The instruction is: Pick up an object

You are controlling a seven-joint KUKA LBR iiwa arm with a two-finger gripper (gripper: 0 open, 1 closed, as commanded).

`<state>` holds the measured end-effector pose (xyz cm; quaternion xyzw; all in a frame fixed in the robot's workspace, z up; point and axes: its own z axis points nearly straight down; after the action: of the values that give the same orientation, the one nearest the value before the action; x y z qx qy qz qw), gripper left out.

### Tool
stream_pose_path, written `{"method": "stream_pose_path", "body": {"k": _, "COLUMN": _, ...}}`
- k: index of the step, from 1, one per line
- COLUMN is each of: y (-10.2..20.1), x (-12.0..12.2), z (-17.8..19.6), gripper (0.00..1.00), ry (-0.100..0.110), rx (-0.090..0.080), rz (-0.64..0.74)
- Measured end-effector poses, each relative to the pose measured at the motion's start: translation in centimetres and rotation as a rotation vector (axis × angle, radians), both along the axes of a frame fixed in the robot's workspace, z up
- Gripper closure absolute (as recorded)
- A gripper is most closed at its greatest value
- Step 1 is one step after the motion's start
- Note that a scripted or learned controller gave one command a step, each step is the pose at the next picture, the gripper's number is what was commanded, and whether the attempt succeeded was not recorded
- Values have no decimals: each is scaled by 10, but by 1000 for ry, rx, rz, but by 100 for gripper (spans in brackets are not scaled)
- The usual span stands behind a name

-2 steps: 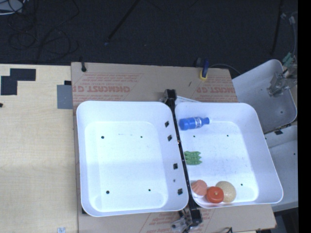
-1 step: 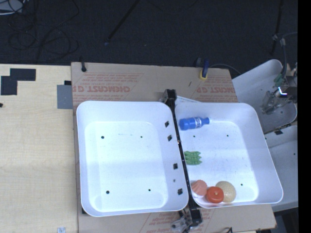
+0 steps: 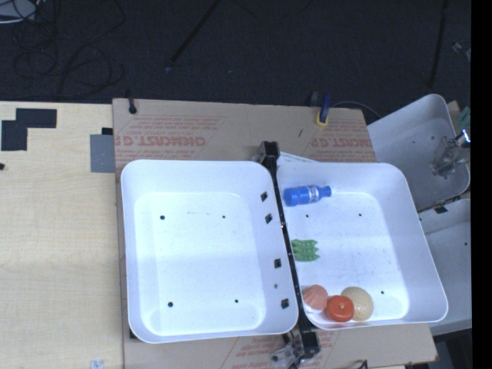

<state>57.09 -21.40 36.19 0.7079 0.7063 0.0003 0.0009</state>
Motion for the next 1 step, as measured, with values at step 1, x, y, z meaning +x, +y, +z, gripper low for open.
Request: {"method": "stream_pose_path", "body": {"k": 1, "y": 1, "x": -28, "z": -31, "gripper": 100, "ry": 7, "rx": 2, "rz": 1}}
